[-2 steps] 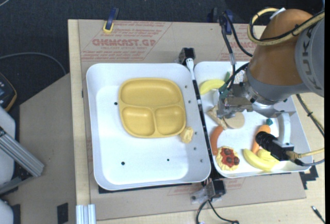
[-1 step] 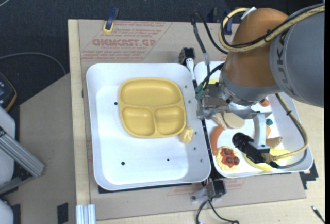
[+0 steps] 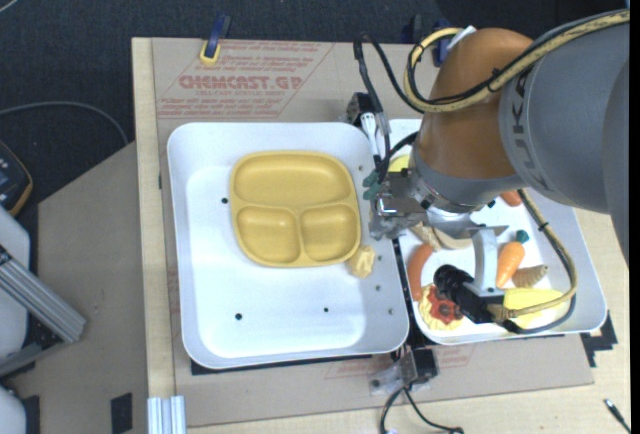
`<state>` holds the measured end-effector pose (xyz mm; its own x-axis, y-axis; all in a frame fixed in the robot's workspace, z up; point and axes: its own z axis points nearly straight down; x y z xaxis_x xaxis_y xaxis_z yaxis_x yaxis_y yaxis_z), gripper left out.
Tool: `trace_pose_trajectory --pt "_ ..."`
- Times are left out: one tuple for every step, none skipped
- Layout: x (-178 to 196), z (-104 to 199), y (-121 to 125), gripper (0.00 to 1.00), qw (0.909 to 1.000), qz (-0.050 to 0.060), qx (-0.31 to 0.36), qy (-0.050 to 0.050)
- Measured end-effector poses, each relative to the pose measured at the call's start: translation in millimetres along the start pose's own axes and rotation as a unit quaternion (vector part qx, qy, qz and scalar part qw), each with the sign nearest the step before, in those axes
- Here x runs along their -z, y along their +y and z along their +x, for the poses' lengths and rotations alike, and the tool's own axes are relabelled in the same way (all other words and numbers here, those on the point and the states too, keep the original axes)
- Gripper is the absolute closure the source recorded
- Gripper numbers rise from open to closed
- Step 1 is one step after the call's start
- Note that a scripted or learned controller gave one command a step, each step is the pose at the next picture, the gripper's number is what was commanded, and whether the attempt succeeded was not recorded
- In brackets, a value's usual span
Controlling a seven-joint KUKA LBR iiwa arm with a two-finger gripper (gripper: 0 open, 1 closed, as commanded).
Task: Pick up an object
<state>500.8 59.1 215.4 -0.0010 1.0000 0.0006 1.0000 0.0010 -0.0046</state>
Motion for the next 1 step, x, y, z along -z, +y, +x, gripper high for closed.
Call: trace_pose_trajectory --pt "19.1 -1.1 5.9 1.0 1.0 -0.004 0.0 0.0"
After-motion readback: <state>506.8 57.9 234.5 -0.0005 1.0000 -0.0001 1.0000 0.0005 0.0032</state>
